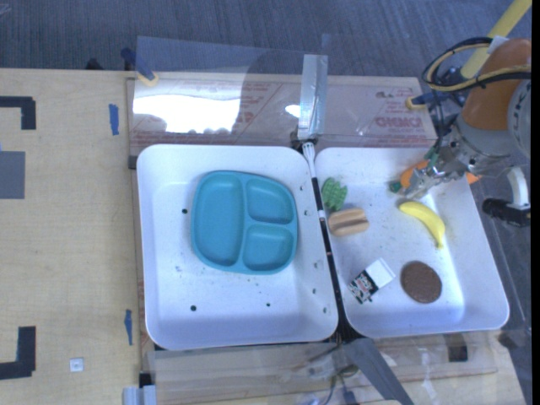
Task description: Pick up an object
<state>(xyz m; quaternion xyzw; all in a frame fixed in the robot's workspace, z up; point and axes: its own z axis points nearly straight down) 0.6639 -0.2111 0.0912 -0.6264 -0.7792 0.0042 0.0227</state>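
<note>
A: Start at the left. What's in the left bin (160, 226)?

B: A blue divided plate (245, 222), lying flat, well apart from the arm. Nothing there matters for the coming move.

A: And past the divider?

B: In the right bin (481, 310), from left to right: a green leafy toy (334, 193) against the left wall, a hot dog bun (348, 222) just below it, a small black-and-white box (369, 282) toward the near edge, a brown round disc (420, 282), and a banana (424, 221).

A: Where is the gripper?

B: The gripper (439, 169) sits at the bin's far right corner, with something small and orange (408, 176) just beside it. It may be a toy carrot, but it is too small to tell for sure.

A: Are the fingers holding it?

B: I cannot tell; the fingers are lost in the clutter of the wrist.

A: So what does the next move turn on?

B: I judge the orange piece lies just left of the gripper, the nearest target. The banana lies below it, its long axis running down and to the right.
</note>
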